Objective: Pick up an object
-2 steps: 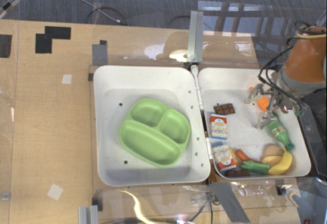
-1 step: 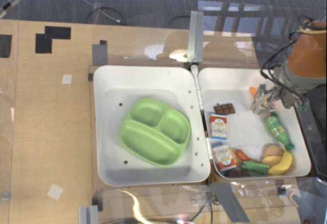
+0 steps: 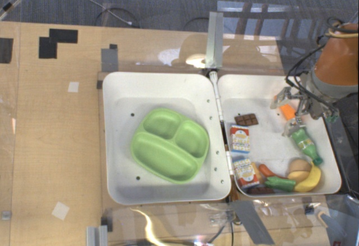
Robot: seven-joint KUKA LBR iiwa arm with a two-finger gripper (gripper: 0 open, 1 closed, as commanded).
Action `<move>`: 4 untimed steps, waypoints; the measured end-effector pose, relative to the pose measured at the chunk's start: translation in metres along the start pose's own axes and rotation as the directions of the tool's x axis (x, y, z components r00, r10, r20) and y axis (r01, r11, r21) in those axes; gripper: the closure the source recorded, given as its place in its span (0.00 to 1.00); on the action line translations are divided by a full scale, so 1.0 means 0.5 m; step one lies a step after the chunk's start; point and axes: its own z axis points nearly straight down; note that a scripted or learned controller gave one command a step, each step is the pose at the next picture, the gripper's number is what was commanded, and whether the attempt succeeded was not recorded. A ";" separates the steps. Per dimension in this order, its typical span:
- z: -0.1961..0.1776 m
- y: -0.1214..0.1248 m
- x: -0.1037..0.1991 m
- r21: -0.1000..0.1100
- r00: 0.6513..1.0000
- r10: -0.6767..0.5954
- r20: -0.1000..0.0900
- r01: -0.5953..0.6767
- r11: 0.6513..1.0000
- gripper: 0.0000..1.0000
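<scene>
White plastic bins sit side by side; the left bin (image 3: pixel 112 144) holds a green three-compartment plate (image 3: pixel 170 143). In the right bin (image 3: pixel 255 93), the grey arm's gripper (image 3: pixel 291 109) hangs over the far right area, its fingers apparently spread around a small orange block (image 3: pixel 287 112), though whether they pinch it I cannot tell. Just beside lies a green bottle (image 3: pixel 304 144); a yellow banana (image 3: pixel 309 180) lies nearer.
</scene>
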 end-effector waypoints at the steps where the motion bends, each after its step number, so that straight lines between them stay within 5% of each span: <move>1: 0.031 0.002 0.020 -0.006 1.000 0.021 -0.015 -0.021 1.000 0.00; 2: -0.001 0.002 0.008 0.000 1.000 0.015 0.000 -0.015 1.000 1.00; 3: 0.001 0.002 0.009 -0.001 1.000 0.014 -0.001 -0.014 1.000 0.00; 4: 0.031 0.000 0.010 -0.005 1.000 0.028 -0.014 -0.028 1.000 0.00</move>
